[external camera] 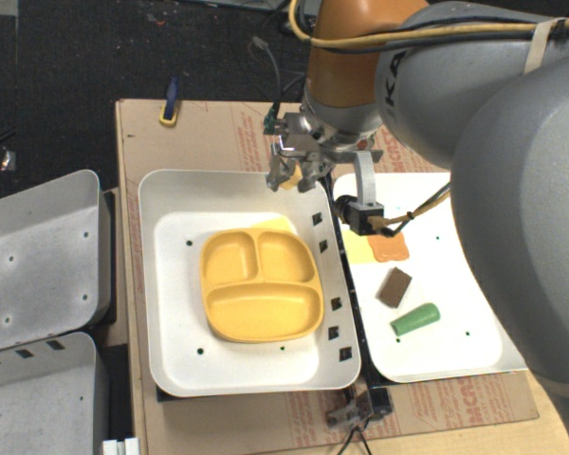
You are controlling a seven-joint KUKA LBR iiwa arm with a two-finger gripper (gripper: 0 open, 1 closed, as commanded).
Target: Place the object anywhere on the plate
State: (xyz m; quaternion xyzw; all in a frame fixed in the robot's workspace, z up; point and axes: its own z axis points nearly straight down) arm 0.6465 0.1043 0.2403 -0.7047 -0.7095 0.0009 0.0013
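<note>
The yellow, three-compartment plastic plate [262,285] lies flat in the left shallow white bin [171,254], ready to receive something. The metal two-finger hand [289,173] hovers over that bin's far rim, beyond the plate; whether it is open or carries anything cannot be told. Right of the plate, the other bin holds a flat orange piece [389,247], a brown block [394,287] and a smooth green cylinder [415,318], possibly the candidates.

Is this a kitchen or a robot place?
Most likely a robot lab, not a kitchen. A big grey arm reaches over two white bins on a cardboard-topped bench, with cables around. The yellow plate and green block look like practice toys.
</note>
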